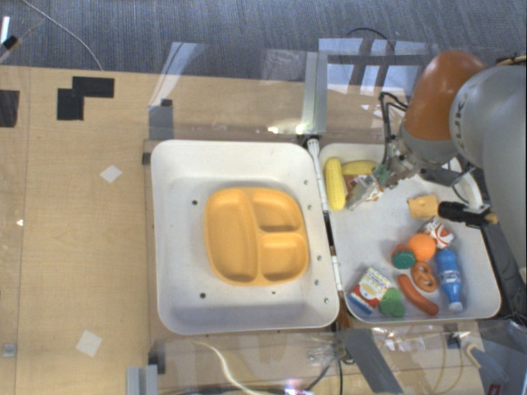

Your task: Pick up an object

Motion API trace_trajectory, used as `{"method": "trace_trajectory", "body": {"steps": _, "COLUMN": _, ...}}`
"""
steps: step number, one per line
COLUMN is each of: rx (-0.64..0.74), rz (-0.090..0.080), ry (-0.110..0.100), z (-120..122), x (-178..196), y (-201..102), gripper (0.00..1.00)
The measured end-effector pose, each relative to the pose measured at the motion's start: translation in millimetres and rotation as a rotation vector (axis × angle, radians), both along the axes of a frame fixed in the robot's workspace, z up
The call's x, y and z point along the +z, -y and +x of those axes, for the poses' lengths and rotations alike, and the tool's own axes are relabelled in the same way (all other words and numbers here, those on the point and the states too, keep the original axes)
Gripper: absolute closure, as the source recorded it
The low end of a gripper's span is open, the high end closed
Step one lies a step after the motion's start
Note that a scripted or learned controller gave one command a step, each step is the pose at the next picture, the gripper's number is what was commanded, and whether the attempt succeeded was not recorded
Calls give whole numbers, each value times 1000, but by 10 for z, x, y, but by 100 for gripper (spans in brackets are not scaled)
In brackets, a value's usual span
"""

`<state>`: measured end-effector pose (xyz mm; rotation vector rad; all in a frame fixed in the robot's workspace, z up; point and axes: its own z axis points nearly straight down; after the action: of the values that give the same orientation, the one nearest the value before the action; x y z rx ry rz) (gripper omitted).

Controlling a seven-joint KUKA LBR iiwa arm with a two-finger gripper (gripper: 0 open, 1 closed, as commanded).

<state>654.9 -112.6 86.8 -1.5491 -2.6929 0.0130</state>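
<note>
My gripper [385, 174] hangs low over the back left part of the right bin [486, 303], below the orange band [436, 93] of the arm. Its tip is right beside a small brown-and-red packet [362, 191], and I cannot see whether they touch. An ear of yellow corn [334, 183] lies upright along the bin's left wall, with a yellow banana [358, 168] behind the packet. Nothing is visibly held.
The right bin also holds a cheese wedge [423, 206], an orange [422, 246], a blue bottle [449, 278], a hot dog [418, 295], a green ball [393, 304] and a small carton [372, 286]. A yellow divided plate [255, 235] lies in the left bin [177, 303].
</note>
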Motion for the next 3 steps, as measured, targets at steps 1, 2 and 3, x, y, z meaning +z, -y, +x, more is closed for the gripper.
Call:
{"method": "trace_trajectory", "body": {"steps": 1, "rx": 2, "rz": -5, "ry": -1, "z": -5, "x": 97, "y": 18, "gripper": 100}}
{"method": "trace_trajectory", "body": {"steps": 2, "rx": 15, "rz": -10, "ry": 30, "z": -22, "x": 630, "y": -294, "gripper": 100}}
{"method": "trace_trajectory", "body": {"steps": 3, "rx": 18, "rz": -9, "ry": 33, "z": -13, "x": 642, "y": -315, "gripper": 0}}
